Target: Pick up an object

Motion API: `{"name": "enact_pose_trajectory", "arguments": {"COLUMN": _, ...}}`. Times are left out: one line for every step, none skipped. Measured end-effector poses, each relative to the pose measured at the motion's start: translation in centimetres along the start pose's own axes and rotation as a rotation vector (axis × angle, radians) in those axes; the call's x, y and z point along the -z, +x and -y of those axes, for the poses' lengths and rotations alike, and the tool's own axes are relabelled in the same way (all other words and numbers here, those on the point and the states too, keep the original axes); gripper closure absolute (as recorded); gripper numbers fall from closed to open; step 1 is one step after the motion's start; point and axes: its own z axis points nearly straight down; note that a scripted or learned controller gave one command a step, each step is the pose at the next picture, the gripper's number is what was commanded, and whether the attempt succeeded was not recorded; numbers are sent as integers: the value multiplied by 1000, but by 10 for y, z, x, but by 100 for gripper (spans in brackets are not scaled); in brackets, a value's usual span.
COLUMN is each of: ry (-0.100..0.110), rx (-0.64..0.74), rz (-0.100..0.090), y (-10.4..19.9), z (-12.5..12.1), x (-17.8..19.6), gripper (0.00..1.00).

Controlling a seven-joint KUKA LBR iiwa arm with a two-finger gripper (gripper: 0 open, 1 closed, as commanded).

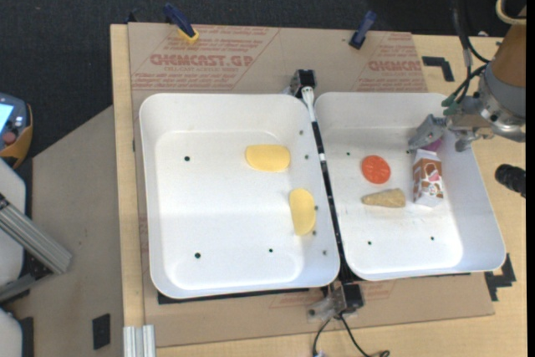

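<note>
The left bin (pixel 159 180) holds 2 yellow pieces (pixel 267 158), one near its middle and one by its right wall. In the right bin (pixel 476 238) lie a red disc (pixel 376 170), a tan wedge (pixel 384 198) and a small carton (pixel 427 179). The gripper (pixel 440 133) hangs above the carton near the bin's right side, jaws spread wide, holding nothing.

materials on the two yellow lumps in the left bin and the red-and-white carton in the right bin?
The two yellow rounded lumps in the left white bin: probably soft foam or matte plastic, going by the even colour, no glare and rounded edges. The small red-and-white printed carton in the right white bin: likely coated cardboard, with flat printed faces and a folded top.
</note>
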Motion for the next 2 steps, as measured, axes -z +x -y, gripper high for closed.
{"name": "enact_pose_trajectory", "arguments": {"ry": 7, "rx": 4, "rz": -5, "y": 40, "z": -28, "x": -117, "gripper": 0}}
{"name": "enact_pose_trajectory", "arguments": {"ry": 6, "rx": -1, "rz": -3, "y": 51, "z": 3, "x": -113, "gripper": 0}}
